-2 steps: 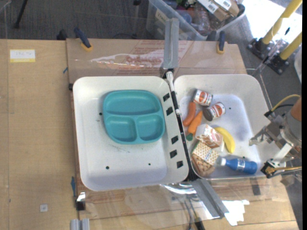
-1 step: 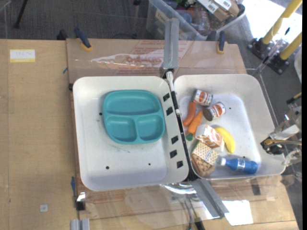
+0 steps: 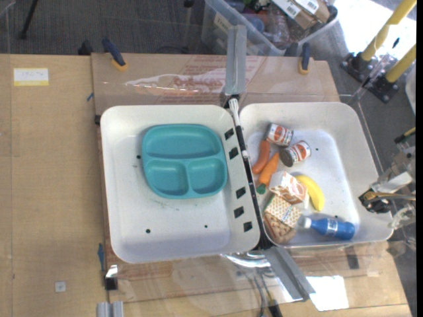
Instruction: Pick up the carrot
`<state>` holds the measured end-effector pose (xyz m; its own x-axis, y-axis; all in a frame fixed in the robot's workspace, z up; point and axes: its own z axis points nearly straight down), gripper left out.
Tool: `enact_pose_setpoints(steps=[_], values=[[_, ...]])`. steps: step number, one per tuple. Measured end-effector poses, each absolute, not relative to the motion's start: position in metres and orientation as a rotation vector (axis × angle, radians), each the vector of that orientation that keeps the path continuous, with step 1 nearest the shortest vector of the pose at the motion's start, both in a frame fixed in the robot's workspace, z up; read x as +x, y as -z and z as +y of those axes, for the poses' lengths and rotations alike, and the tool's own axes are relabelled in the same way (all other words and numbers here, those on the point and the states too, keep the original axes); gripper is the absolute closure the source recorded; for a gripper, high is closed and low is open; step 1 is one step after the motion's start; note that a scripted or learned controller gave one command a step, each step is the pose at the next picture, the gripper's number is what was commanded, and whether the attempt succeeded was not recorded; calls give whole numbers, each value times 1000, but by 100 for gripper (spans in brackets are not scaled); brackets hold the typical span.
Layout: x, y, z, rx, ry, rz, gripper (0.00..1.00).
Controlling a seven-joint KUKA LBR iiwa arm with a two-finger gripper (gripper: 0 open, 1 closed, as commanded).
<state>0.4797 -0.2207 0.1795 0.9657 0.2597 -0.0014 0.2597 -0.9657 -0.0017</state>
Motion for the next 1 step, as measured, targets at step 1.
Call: enact_pose_setpoints(steps=[1], values=[[480,-180,-221,-3113,-2,-411,0]])
